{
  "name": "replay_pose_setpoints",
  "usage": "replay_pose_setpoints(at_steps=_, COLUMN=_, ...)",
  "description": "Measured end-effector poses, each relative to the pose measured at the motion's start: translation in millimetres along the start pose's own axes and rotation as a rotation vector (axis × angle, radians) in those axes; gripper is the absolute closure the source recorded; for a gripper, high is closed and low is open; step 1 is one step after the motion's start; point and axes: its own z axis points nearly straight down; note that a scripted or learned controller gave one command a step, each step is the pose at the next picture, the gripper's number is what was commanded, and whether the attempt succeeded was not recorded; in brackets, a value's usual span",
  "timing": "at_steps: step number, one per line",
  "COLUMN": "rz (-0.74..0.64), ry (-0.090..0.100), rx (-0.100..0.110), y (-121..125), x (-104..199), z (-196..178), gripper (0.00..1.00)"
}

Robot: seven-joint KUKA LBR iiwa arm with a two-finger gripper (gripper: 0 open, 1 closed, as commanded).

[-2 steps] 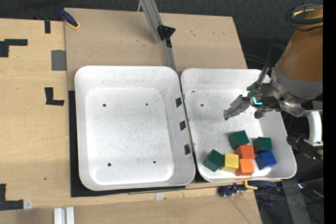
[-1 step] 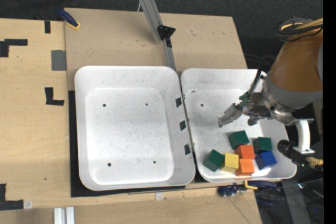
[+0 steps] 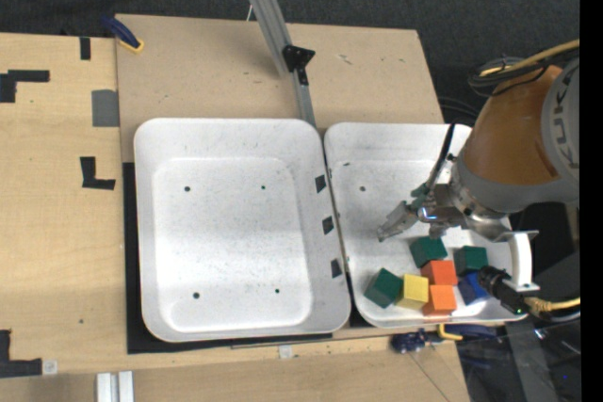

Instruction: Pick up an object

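Observation:
Several small blocks lie clustered in the front right corner of the right bin [image 3: 377, 155]: a dark green block [image 3: 383, 287], a yellow block [image 3: 415, 289], two orange blocks [image 3: 441, 274], a green block [image 3: 429, 249], another green block [image 3: 471, 256] and a blue block [image 3: 471, 287]. My gripper [image 3: 400, 217] hangs over the right bin's middle, just up and left of the cluster. It stands open, with nothing between its fingers. The wrist hides part of the bin's right side.
The left bin [image 3: 226, 231] sits beside the right one, with a raised rim [image 3: 325, 202] between them. A slanted metal bar [image 3: 273, 5] crosses the bench behind the bins. A blue clip [image 3: 415, 342] lies at the bench's front edge.

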Motion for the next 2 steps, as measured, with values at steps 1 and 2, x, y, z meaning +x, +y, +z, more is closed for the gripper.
replay_pose_setpoints(at_steps=1, rz=0.001, ry=0.0, rx=0.002, y=0, x=-5, z=62, gripper=0.0)
replay_pose_setpoints(at_steps=2, rz=-0.001, ry=0.001, rx=-0.003, y=2, x=-4, z=50, gripper=1.0)
